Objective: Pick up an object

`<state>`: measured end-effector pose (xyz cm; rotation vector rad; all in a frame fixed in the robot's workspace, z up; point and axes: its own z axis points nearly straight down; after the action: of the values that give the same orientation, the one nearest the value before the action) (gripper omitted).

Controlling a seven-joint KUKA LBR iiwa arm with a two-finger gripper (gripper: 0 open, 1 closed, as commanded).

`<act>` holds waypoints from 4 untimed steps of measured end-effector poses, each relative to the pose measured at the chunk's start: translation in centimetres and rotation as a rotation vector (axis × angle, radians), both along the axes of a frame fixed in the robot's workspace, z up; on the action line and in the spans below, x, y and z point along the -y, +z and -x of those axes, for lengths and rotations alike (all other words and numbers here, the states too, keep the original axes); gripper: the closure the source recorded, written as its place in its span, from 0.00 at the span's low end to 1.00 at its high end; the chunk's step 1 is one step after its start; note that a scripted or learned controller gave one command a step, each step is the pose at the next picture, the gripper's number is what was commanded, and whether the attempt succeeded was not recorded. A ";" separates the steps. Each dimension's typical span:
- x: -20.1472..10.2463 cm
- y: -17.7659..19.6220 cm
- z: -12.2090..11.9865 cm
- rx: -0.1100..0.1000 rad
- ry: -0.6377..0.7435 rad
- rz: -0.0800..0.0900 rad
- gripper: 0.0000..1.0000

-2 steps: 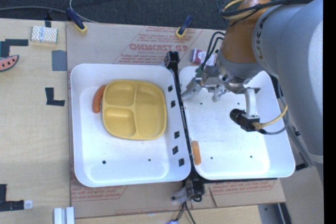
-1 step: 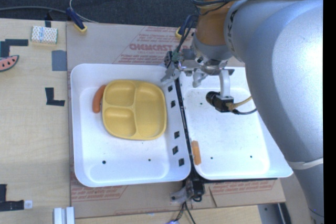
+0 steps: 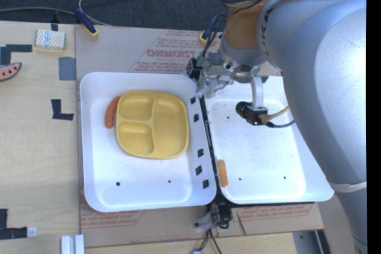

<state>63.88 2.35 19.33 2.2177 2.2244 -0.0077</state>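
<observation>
Candidates for the pick: yellow tray (image 3: 152, 124) sits in the left bin (image 3: 95, 187), divided into three compartments, lying flat, roughly mid-bin. Sausage (image 3: 110, 112) lies against the tray's left edge, touching or nearly so, can't tell which. Carrot (image 3: 222, 172) lies in the right bin (image 3: 297, 181), tight against the divider wall at the near-left side.

Handling, judged: tray looks like stiff, light plastic, smooth and wide; too broad to span, so a rim pinch or a compartment ridge is the only hold, and it may slip or tilt. Sausage and carrot look like small toy food, light, rounded, likely to roll; take each across its short width, mid-length. Carrot is awkward because the wall leaves little room for a finger on that side. Sausage has the same problem against the tray rim.

Claw (image 3: 208, 81) hangs over the far end of the divider between the bins, well apart from the carrot and the sausage. Whether it is open or closed can't be told, wrist hardware hides it. Nothing visibly gripped.

Bins sit on cardboard (image 3: 143, 53) on the worktop (image 3: 36, 146).
</observation>
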 end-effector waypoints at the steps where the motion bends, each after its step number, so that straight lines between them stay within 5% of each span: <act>1: 0.0 0.0 0.0 0.000 0.000 0.000 0.00; 2: 0.0 0.9 0.0 -0.001 0.001 0.002 1.00; 3: 0.0 0.9 0.0 -0.001 0.002 0.002 0.00; 4: -0.1 1.9 0.0 -0.002 0.003 0.003 1.00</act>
<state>63.88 2.42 21.20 2.2140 2.2268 -0.0141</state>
